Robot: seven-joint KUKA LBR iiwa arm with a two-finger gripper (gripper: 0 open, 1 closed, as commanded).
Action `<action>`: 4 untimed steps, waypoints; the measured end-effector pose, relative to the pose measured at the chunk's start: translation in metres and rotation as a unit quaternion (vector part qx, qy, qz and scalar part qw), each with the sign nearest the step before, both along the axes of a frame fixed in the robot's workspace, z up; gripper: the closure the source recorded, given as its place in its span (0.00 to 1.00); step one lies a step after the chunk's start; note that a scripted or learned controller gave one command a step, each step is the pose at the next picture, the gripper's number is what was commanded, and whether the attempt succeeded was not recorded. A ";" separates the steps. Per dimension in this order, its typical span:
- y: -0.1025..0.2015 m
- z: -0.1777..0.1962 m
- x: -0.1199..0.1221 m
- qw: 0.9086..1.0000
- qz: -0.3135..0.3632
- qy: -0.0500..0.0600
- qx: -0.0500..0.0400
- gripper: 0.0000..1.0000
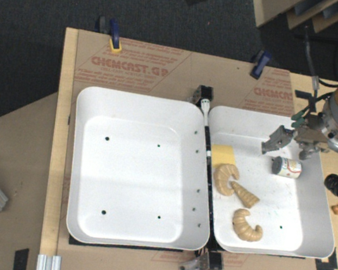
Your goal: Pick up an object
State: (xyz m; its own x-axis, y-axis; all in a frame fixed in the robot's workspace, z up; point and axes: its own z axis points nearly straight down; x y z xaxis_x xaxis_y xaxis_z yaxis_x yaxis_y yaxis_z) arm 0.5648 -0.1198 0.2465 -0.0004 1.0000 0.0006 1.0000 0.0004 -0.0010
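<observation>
A brown board (167, 67) printed "CHEMCAST" carries two white bins. Over the right bin (307, 231) hangs the gripper (291, 144), fingers spread with nothing between them. Just below it lies a small white canister (287, 167); further toward the divider sit a yellow block (222, 154) and two croissants (229, 178).

My gripper (291, 142) hangs over the right bin (315, 220), just above a small can (287, 167). Croissants (247, 226) and a yellow block (222, 154) crowd its left half. The left bin (86, 168) gives open floor.
</observation>
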 end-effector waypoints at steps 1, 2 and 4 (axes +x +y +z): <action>0.095 0.180 -0.004 1.000 0.006 -0.011 0.001 0.00; 0.090 0.180 -0.005 1.000 0.001 -0.003 -0.001 1.00; 0.160 0.129 -0.054 1.000 0.002 -0.003 0.000 1.00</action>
State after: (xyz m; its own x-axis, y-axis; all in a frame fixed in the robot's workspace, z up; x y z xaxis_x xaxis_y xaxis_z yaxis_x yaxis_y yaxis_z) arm 0.5113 0.0406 0.3754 -0.0038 1.0000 0.0010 1.0000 0.0038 0.0046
